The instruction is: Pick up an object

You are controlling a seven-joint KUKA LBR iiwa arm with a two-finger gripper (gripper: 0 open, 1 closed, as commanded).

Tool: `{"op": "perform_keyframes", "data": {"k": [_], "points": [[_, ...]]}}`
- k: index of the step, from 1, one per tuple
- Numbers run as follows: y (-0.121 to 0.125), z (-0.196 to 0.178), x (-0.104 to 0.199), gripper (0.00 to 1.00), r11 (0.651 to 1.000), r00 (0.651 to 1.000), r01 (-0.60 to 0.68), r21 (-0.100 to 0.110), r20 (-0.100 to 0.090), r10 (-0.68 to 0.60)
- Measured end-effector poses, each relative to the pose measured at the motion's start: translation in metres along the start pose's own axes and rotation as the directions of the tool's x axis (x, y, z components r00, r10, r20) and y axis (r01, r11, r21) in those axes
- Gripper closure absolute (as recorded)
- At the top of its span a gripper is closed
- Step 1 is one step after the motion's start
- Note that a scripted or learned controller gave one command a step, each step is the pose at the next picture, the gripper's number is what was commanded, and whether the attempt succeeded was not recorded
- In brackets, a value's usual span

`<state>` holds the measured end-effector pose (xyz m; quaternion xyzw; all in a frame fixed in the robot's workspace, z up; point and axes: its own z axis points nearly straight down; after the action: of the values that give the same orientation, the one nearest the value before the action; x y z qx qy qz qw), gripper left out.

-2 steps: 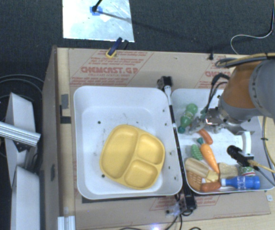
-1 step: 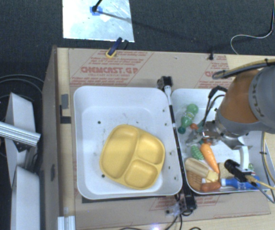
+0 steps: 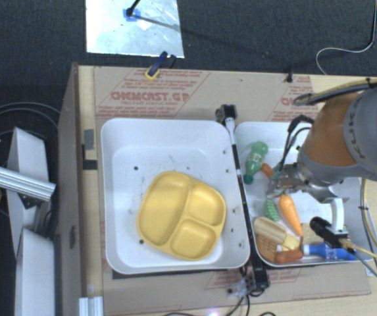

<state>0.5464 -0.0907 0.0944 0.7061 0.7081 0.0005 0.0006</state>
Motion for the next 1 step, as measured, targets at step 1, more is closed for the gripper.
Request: {"op": "perform_keyframes", "data": {"k": [1], "points": [[0.0, 0.0001, 0.0001, 0.0, 1.0, 1.0, 0.0, 0.0, 0.0, 0.0]]}}
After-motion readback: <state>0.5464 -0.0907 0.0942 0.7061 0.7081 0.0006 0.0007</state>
